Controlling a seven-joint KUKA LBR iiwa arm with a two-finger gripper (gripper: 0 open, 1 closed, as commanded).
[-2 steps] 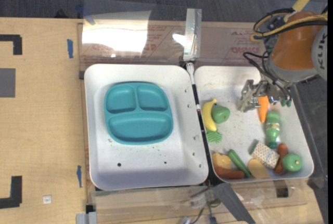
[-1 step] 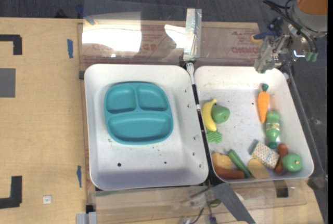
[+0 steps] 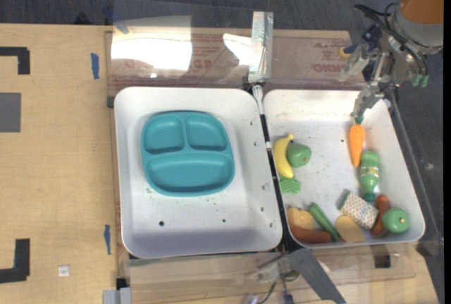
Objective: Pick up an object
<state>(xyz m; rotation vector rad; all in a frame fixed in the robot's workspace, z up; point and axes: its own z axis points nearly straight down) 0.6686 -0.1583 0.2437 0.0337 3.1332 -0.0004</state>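
Observation:
My gripper [image 3: 367, 102] hangs over the far right corner of the right bin [image 3: 320, 108], its tip just above the leafy end of an orange carrot [image 3: 356, 144]. The carrot lies along the bin's right side, seemingly resting on the floor. Just below it lies a green bottle [image 3: 369, 174]. Near the bin's left wall are a yellow banana [image 3: 282, 156] and a green pear [image 3: 300, 154] side by side. Whether the gripper touches the carrot is unclear from this angle.
A pile along the right bin's near edge includes a green cucumber [image 3: 324, 219], a potato [image 3: 299, 216], a patterned packet [image 3: 359, 209] and a green apple [image 3: 396, 219]. In the left bin [image 3: 134, 218] sits a teal divided plate [image 3: 188, 153]. A clear panel [image 3: 232, 56] stands behind both bins.

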